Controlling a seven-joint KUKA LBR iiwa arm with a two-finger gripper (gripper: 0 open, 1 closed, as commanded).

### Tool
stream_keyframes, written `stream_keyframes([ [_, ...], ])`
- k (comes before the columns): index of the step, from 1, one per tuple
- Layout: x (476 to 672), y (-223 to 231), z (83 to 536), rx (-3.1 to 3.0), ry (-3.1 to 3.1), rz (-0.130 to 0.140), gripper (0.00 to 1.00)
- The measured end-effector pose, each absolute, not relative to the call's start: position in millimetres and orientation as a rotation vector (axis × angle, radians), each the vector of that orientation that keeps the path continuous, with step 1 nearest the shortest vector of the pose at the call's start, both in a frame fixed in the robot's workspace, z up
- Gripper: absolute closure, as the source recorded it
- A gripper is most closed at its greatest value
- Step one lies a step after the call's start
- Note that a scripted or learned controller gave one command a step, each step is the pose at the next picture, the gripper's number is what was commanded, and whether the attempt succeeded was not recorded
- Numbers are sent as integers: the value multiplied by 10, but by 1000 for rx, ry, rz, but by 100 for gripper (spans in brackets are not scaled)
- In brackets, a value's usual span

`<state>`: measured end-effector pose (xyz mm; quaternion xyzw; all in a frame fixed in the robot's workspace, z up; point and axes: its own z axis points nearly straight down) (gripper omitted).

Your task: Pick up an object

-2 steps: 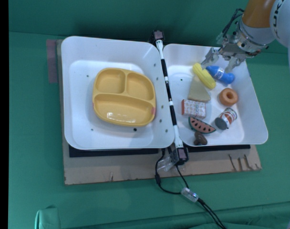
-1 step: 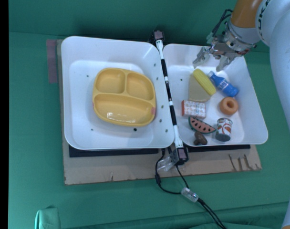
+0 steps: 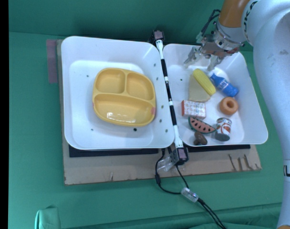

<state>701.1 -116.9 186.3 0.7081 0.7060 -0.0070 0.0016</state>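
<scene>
— While we look down on the desk (image 3: 35, 128), what do we see of the arm (image 3: 274, 56)?

— We see it reach in from the right, grey with an orange band, and its hand (image 3: 204, 61) hangs over the far part of the right bin (image 3: 252, 128). Its fingers (image 3: 191, 57) are spread apart, and we see nothing between them.

— And what lies under it?

— Just below the hand we find an ear of corn (image 3: 204, 81), lying on a yellow cheese wedge (image 3: 197, 92). Beside the corn, to its right, lies a small blue bottle (image 3: 224, 85), tipped on its side. The hand's tips are near the bottle's cap, but we cannot tell whether they touch it.

— What else do we have in that bin?

— Nearer to us we see a doughnut (image 3: 228, 105), a small printed box (image 3: 193, 109), a watermelon slice (image 3: 201, 125), a little tin can (image 3: 223, 129) and a brown lump (image 3: 200, 138) that we cannot name.

— And the left bin (image 3: 73, 128)?

— We see a yellow divided plate (image 3: 124, 97) in it, with three compartments. Between the two bins runs a black-and-white rod (image 3: 166, 85), and a cable (image 3: 192, 194) trails from its near end across the desk.
</scene>
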Motion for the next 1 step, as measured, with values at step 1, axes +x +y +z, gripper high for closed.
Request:
stream_keyframes([
  [1, 7038, -1119, 1994, 2229, 2222, -7, 100],
])
